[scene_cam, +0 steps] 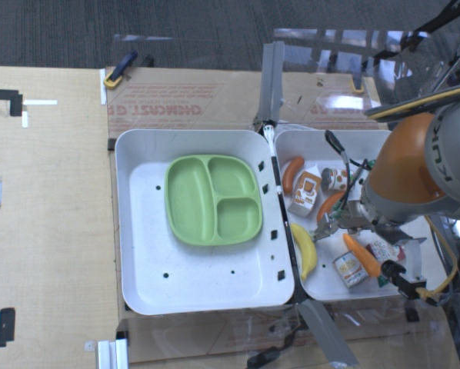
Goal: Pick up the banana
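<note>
The banana (305, 250) lies by the left wall of the right bin (415, 292), near the gripper (323, 229), whose jaws I cannot tell; it seems light, smooth and curved, best held across its middle.

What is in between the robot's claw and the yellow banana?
Nothing. In the camera view, only bare white bin floor separates the two-finger gripper from the yellow curved banana just below-left of it.

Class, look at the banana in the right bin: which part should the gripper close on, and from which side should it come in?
Grip the banana at mid-length, coming from above, fingers across its narrow width. It lies flat, curved along the right bin's left wall, so a sideways approach looks blocked. The gripper is just to its right.
</note>
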Controlling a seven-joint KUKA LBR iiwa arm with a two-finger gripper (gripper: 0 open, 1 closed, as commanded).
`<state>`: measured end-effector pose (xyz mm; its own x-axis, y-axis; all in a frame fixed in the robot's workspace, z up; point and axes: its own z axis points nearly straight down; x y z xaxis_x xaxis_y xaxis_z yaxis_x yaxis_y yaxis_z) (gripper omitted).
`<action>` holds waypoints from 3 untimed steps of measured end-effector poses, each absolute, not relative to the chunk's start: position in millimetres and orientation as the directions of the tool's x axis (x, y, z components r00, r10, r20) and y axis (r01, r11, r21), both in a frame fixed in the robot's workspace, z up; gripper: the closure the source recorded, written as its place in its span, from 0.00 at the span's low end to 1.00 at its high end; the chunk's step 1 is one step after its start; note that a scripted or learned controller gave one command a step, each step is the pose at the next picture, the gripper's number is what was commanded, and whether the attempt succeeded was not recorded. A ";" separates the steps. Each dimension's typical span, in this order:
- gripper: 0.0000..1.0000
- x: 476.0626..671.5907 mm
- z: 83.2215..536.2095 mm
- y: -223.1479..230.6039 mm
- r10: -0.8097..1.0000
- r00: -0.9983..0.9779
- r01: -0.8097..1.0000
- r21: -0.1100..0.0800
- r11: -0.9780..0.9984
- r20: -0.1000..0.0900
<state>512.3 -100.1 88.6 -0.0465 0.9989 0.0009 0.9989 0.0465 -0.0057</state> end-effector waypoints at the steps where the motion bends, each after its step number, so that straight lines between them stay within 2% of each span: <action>1: 0.00 512.3 88.6 -100.1 0.999 -0.047 0.999 -0.006 0.047 0.001; 3: 0.00 512.3 88.6 -100.1 0.999 -0.047 0.999 -0.006 0.047 0.001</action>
